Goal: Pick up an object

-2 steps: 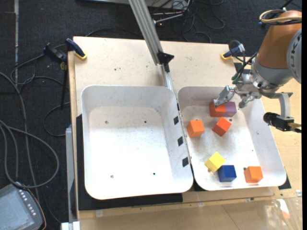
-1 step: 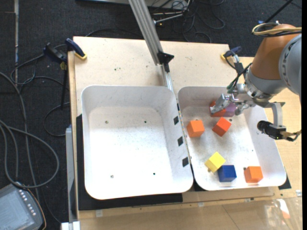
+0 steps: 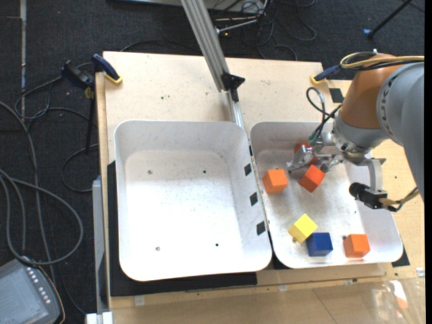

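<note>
I have the gripper (image 3: pixel 312 162) low over the right bin (image 3: pixel 378 248), its metal fingers spread partway, and a red-orange block (image 3: pixel 312 178) sits just below the tips, turned corner-on like a diamond. From this angle I cannot tell whether the fingers actually pinch it or merely touch its top edge. It is a cube, so it has no real long axis; its corners point toward the bin's far and near walls. My worry is that the fingers meet corners rather than flat faces, so the block may twist out on lifting. An orange block (image 3: pixel 275 180) lies just beside it. A yellow block (image 3: pixel 303 227), blue block (image 3: pixel 320 244) and another orange block (image 3: pixel 356 246) sit well apart.
</note>
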You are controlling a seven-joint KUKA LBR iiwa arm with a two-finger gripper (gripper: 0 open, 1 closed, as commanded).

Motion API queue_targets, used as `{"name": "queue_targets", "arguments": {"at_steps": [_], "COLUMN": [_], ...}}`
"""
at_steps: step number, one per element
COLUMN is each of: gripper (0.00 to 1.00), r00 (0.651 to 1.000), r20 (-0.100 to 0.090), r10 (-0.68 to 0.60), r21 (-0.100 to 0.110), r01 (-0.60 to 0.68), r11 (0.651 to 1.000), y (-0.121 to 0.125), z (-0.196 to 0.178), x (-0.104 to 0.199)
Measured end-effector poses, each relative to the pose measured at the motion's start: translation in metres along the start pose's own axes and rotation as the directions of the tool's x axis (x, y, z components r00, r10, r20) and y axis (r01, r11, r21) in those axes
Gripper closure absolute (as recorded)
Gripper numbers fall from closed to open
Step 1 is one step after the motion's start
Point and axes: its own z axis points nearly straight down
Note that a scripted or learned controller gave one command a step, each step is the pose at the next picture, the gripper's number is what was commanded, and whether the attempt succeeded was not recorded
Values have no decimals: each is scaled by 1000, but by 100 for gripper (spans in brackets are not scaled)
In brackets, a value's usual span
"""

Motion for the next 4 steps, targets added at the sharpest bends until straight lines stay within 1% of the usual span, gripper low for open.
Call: {"name": "queue_targets", "arguments": {"at_steps": [1, 2, 3, 4], "gripper": [100, 100, 100, 100], "r00": [1000, 1000, 1000, 1000], "r20": [2, 4, 3, -1], "r10": [1, -1, -3, -8], "r21": [-9, -15, -13, -6], "r01": [-1, 2, 3, 8], "r11": [1000, 1000, 1000, 1000], "y": [2, 7, 8, -1], "z": [-14, -77, -123, -127], "x": [-1, -5, -6, 53]}}
